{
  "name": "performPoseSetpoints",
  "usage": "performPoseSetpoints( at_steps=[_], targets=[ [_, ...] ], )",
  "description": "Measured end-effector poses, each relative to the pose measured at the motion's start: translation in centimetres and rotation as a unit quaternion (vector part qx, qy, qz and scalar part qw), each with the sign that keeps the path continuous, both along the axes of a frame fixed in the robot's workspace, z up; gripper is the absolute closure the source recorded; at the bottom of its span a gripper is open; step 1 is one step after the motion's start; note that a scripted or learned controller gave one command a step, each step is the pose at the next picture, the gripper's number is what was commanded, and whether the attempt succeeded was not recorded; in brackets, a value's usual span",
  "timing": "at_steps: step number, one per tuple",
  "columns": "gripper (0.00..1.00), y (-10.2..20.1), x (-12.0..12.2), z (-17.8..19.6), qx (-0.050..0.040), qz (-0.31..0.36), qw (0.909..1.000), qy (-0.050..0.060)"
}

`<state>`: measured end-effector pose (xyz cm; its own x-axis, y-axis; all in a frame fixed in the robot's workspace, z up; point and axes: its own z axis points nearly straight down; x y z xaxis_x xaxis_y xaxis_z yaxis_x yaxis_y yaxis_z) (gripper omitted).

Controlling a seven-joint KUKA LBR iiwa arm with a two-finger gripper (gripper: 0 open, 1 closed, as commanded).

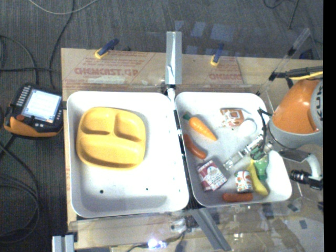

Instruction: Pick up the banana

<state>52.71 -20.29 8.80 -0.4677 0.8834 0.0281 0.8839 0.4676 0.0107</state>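
Whether the jaws are open I cannot tell; the gripper (255, 152) hangs above the banana (259, 178), lying lengthwise near-to-far.

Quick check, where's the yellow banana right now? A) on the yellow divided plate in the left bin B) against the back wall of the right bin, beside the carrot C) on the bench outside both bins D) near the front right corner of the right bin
D: the yellow banana lies near the front right corner of the right white bin, next to a small can, with the gripper just above it in the picture.
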Motion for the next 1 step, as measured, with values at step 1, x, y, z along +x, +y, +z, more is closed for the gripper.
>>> performPoseSetpoints(
  at_steps=[1],
  targets=[
    [0.0,0.25,0.4,0.0,0.0012,-0.041,0.9992,-0.001]
  ],
)
